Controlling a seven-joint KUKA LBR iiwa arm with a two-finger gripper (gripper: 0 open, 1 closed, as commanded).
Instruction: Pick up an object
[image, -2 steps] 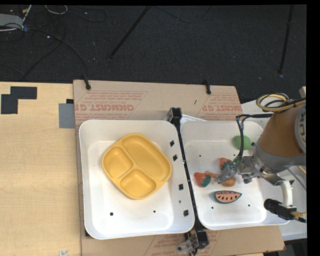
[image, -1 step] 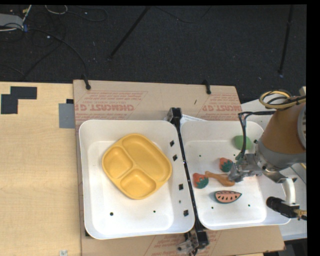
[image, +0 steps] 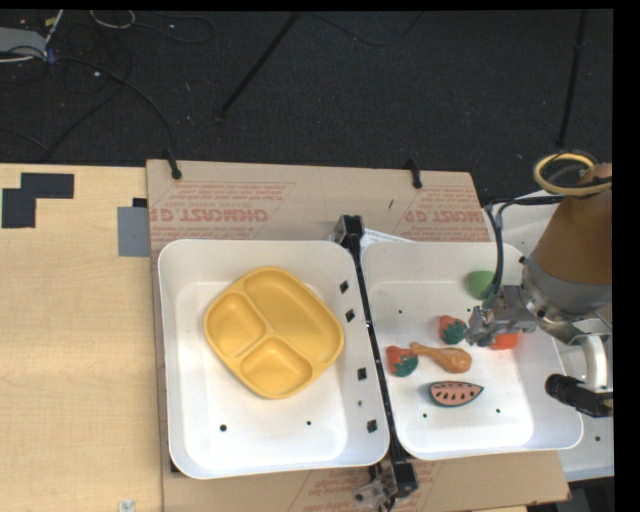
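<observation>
In the right bin (image: 520, 425) lie several toy foods: a watermelon slice (image: 455, 392), a tan drumstick (image: 441, 355), a red and green piece (image: 402, 361), an orange and teal piece (image: 451, 327), a green round piece (image: 481, 283) and a red-orange piece (image: 505, 340). My gripper (image: 487, 327) reaches in from the right and sits low in this bin, between the orange and teal piece and the red-orange piece. Its fingers are too small and dark to read, and nothing shows clearly held.
The left bin (image: 190, 400) holds a yellow divided plate (image: 273, 330). A black divider (image: 366, 340) with clips runs between the bins. Cardboard lies under both. The arm's orange band (image: 582, 235) and cables hang over the right bin's right side.
</observation>
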